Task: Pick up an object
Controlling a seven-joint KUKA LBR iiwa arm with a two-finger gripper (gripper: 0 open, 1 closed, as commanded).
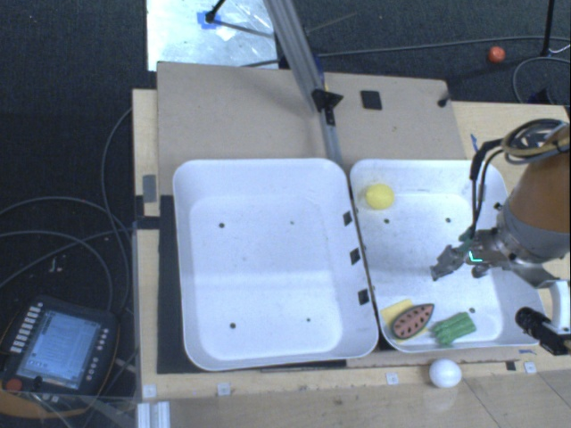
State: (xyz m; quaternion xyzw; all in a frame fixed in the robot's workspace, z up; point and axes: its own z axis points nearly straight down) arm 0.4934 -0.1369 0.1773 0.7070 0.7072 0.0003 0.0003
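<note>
A handheld control pendant (55, 341) with a lit screen is lying on the dark floor beyond the bench's left edge, with cables looping around it. On the bench, the left bin (201, 194) is sitting against the right bin (419, 172), their inner rims touching along the middle, and a brown board (241, 105) is lying behind both. A slanting metal pole (299, 52) is crossing that board toward the seam between the bins. In the right bin, a yellow ball (380, 196) is resting near the back left corner, close to the rim. Along the front edge of the same bin three things are lying in a row: a yellow piece (395, 311) nearest the front left corner, a brown oval object with dark speckles (414, 321) touching it, and a green object (453, 327) just beside that, toward the front right. The gripper (457, 264) is hanging over the middle right part of the right bin, well apart from the ball and above the front row, with the grey and orange arm (540, 208) entering over the right edge; whether its claw is wide or narrow I cannot tell, and nothing is visibly between its fingers. A white ball (445, 373) is sitting on the bench just outside the right bin's front rim.
</note>
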